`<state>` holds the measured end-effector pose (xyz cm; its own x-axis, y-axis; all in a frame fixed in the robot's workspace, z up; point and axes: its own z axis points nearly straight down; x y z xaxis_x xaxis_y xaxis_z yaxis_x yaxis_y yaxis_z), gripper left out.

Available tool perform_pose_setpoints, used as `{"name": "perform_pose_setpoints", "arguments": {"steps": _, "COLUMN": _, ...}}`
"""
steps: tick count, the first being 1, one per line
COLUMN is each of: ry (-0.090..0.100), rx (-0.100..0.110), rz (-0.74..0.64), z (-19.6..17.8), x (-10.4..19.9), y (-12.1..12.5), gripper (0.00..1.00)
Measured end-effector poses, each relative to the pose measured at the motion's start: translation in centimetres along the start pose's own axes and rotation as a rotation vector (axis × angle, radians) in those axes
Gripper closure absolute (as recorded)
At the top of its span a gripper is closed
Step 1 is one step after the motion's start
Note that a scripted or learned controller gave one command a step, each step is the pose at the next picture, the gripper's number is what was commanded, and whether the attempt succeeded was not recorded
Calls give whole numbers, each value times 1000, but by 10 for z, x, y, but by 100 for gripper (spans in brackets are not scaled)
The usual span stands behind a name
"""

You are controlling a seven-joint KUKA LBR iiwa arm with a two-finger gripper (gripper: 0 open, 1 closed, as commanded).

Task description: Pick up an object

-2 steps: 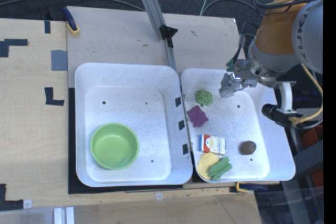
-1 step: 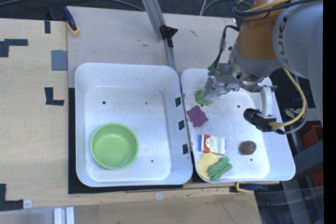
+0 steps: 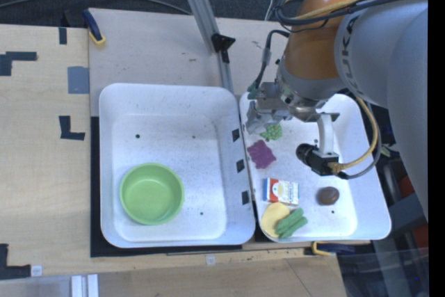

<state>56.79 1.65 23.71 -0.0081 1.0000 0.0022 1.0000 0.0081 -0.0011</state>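
Fingers [image 3: 262, 120] at right bin [image 3: 372, 215] edge

The grey arm reaches in from the right over the counter's far right part, its orange band bulging above the wrist. The wrist bends downward, and the hand [image 3: 261, 123] hangs low near the far left corner of the right bin [image 3: 368, 219]. Black and yellow cables loop beside the wrist.

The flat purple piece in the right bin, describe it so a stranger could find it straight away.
Look in the right white bin, near its left wall. The flat purple piece lies below a bumpy green toy and above a red-and-white carton. It is the one purple thing there.
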Motion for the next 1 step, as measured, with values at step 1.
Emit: {"name": "perform_pose_setpoints", "arguments": {"steps": 1, "ry": -1, "rx": 2, "rz": 2, "z": 8, "x": 44, "y": -6, "gripper": 100}}
